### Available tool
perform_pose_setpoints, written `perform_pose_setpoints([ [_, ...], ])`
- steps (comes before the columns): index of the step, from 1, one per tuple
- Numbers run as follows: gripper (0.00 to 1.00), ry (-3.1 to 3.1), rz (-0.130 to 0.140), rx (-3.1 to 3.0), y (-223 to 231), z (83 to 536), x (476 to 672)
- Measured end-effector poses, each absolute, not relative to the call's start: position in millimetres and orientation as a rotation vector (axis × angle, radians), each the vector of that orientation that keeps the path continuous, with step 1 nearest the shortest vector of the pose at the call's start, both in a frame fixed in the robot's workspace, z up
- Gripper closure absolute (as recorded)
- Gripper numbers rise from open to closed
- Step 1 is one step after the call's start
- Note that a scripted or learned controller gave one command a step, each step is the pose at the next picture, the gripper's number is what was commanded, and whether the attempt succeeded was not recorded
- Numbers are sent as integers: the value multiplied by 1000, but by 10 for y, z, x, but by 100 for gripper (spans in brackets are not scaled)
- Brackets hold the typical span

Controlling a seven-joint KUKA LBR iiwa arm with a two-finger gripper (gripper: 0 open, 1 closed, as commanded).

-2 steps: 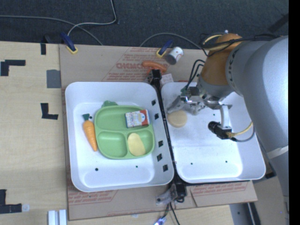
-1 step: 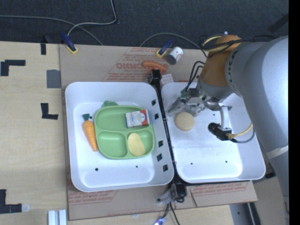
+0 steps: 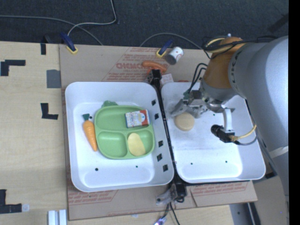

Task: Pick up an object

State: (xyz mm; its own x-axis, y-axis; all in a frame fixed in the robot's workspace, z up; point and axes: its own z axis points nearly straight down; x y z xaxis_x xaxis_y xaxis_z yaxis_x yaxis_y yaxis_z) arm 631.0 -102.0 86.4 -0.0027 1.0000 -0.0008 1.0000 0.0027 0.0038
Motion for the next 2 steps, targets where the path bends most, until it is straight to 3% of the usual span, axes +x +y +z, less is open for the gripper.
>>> perform_pose_setpoints([
  [1,0,2221,2,2217,-965,861,6336],
  [2,0,2223,4,2218,-1075,860,6504],
])
